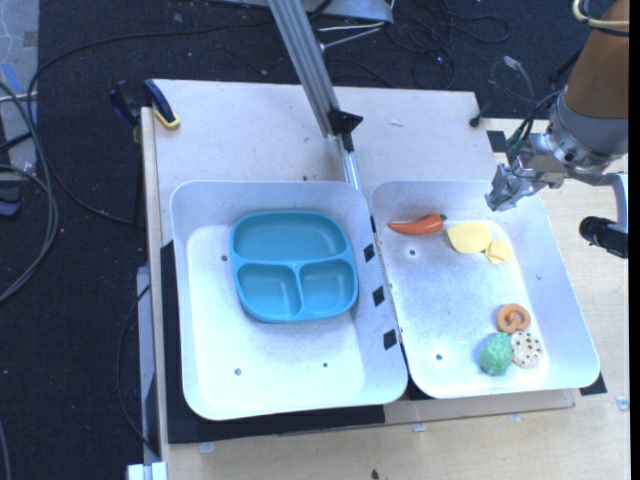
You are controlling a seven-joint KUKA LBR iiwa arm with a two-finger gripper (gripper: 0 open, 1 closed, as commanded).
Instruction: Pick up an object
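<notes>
Left bin [200,368] holds a divided plate [295,266], sitting toward its back half. In the right bin [560,308], a pepper [416,225] lies at the back with two pieces [472,238] just to its right, while a pretzel [512,318], a cookie [526,349] and a ball [494,354] cluster at the front right corner. The gripper [503,194] hangs over the right bin's back edge, right of the pepper.

Blue divided tray [295,266] in left bin [200,368]; black cables [70,198] around bench [250,133].
</notes>
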